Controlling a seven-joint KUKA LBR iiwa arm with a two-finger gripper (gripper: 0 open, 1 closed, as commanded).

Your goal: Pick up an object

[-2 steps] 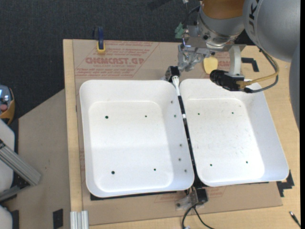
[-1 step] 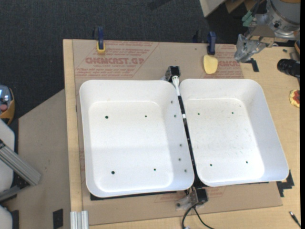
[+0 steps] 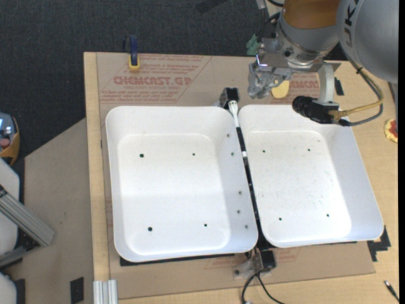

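Note:
My gripper (image 3: 262,86) hangs above the far edge of the right bin (image 3: 357,170), close to the divide between the two bins. A small pale yellow thing (image 3: 280,90) shows just to the right of the gripper, at the same height in the picture. I cannot tell whether it is held or lies on the cardboard behind the bin. The left bin (image 3: 112,170) stands beside the right one, and its white floor shows a few small dark dots.
Both bins rest on a brown cardboard sheet (image 3: 164,78). A blue and yellow clamp (image 3: 133,52) grips its far edge. Black clips sit at the bins' seam, far (image 3: 228,97) and near (image 3: 264,259). A grey rail (image 3: 28,217) lies at the left.

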